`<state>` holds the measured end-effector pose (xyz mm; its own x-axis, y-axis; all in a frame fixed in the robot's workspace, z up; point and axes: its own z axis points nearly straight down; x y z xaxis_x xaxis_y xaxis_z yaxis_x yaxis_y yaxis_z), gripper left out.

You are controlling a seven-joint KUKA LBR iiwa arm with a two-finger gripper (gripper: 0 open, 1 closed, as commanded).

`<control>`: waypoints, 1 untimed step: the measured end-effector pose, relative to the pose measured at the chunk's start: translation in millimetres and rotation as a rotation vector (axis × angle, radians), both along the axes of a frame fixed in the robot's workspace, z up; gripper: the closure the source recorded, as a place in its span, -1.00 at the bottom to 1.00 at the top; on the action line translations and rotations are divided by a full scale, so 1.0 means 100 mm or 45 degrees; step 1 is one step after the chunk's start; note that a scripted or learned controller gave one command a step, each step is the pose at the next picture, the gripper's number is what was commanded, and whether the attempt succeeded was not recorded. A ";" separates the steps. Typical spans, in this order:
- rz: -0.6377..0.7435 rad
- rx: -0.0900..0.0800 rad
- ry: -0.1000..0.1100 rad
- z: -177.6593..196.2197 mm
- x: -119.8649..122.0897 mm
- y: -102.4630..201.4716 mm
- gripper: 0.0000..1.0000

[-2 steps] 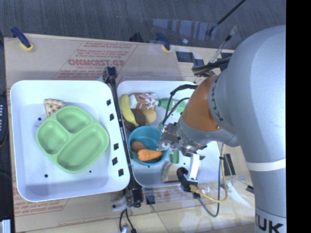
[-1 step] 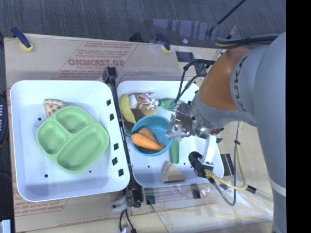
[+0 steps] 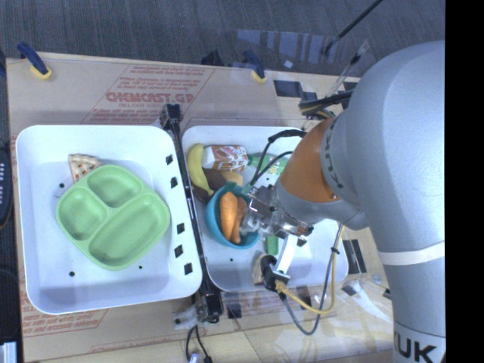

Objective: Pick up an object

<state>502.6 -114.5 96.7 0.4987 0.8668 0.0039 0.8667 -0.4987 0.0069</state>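
Gripper (image 3: pixel 253 216) at frame centre, over carrot (image 3: pixel 230 216) in blue bowl (image 3: pixel 215 219); jaw state cannot be told. Banana (image 3: pixel 197 167) hugs right bin's (image 3: pixel 227 278) left wall; bare floor lies below.

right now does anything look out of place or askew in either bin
Mildly odd: the green divided plate sits askew in the left bin, overlapping a sandwich piece at its upper corner. In the right bin, banana, carrot and blue bowl crowd together.

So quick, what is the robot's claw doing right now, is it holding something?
Claw: down in the right bin, by the blue bowl with the orange thing in it. Cannot tell if it is open, closed or holding anything.
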 end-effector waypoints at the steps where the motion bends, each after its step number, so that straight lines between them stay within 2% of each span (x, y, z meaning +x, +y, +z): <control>1: -0.423 0.006 0.022 0.55 -0.15 -0.14 1.00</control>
<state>488.0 -128.3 151.6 0.7541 0.6567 -0.0032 0.6567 -0.7541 -0.0097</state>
